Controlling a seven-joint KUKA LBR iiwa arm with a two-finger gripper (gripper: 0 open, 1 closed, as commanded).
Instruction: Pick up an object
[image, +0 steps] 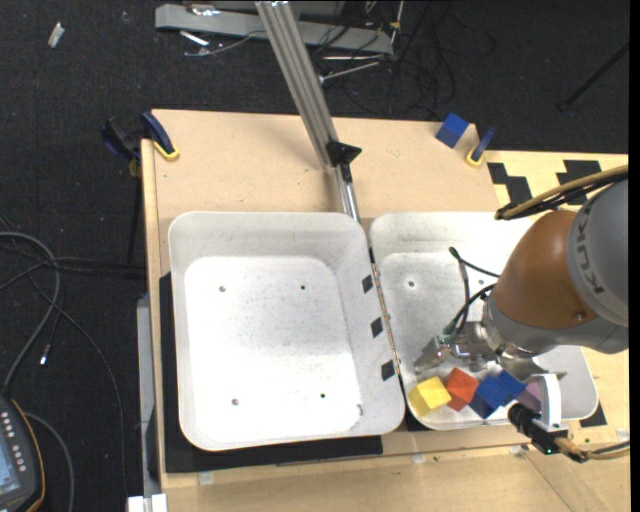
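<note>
Three small blocks lie huddled at the near edge of the right-hand shallow white bin (420, 262): a yellow cube (431, 395) nearest the bins' divide, an orange-red cube (461, 386) touching it, and a blue block (496, 392) just beside that, partly hidden.

A robotics lab: a wooden bench (260, 170) clamped at its corners, two white bins (190, 240), loose cables (40, 260) on dark carpet, a metal pole (300, 80)
</note>
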